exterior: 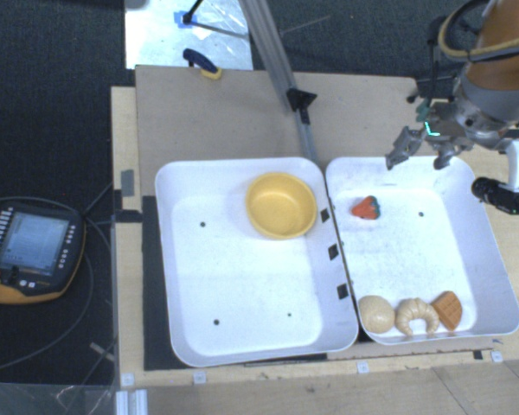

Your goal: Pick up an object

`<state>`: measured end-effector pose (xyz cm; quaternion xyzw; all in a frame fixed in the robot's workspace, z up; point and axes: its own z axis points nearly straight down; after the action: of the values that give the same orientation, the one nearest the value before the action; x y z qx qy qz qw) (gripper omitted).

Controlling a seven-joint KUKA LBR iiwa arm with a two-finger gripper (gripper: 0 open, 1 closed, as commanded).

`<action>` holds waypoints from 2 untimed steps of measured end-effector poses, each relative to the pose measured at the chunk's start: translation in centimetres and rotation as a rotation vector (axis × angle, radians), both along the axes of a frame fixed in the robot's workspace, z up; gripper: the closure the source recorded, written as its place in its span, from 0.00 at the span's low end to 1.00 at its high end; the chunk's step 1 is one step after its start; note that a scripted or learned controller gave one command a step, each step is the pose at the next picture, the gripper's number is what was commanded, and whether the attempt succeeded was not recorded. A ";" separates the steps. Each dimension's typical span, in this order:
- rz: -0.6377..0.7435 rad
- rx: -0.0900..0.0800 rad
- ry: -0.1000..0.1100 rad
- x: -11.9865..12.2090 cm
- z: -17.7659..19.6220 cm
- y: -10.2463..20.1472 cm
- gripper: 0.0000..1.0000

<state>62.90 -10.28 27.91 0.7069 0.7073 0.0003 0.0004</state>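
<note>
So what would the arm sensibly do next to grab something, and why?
Probably lower the end effector toward the near-left, onto the small red strawberry-like toy. The end effector hangs open above the far edge of the right bin, the toy lies closest to it, and it sits alone, unlike the three pastries bunched in the near corner.

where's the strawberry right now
The strawberry lies in the right bin, near its upper left corner, below and left of the claw, far from the bread items along the bottom edge.
</note>
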 end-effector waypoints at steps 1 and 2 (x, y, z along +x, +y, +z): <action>0.000 0.000 0.000 0.0 0.0 0.0 0.00; -0.001 0.000 0.004 -0.2 -4.9 -1.0 0.00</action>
<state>62.71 -11.27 22.98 0.7073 0.7070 -0.0010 -0.0010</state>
